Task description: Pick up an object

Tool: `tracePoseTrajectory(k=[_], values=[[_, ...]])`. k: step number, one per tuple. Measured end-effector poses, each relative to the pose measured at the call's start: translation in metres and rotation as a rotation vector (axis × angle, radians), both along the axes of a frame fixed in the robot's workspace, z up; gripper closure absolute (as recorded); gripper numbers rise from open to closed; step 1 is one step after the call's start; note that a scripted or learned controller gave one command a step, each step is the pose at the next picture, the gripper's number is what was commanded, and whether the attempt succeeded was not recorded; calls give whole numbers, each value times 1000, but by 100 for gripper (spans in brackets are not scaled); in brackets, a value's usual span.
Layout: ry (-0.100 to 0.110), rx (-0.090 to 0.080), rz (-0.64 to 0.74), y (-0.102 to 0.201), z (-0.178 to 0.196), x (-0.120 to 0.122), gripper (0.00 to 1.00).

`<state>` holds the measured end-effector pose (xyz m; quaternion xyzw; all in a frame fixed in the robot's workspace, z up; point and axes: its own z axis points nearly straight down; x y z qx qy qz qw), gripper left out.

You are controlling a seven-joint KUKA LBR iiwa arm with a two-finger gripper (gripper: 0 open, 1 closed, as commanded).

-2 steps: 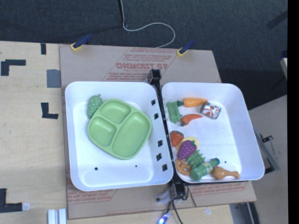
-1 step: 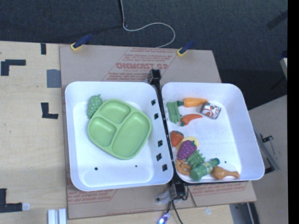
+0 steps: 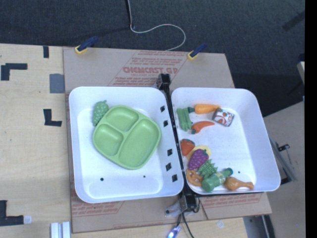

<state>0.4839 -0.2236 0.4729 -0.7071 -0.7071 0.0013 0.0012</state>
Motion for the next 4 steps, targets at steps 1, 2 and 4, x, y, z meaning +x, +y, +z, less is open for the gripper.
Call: tracePoseTrajectory(k=[1, 2, 4], values=[[0, 0, 0, 0, -41, 0, 100], [-2, -1, 1, 0, -55, 0, 100], [8, 2, -3, -1, -50, -1, 100]])
